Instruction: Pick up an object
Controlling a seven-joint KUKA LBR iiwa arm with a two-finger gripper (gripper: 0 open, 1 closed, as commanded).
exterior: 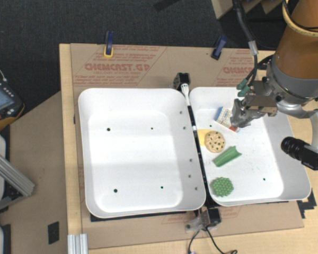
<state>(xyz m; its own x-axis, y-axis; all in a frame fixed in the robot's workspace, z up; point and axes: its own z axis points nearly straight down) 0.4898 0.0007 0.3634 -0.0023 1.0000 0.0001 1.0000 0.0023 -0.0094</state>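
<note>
Jaws (238,121), state unclear, hover over right bin (270,192) beside a cookie (214,141).

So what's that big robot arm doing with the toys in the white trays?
The arm's gripper hangs low in the right bin, over a small blue and white packet. Nothing shows between its fingers. Nearby lie a cookie, a green stick and a bumpy green ball. The left bin sits beside it.
</note>
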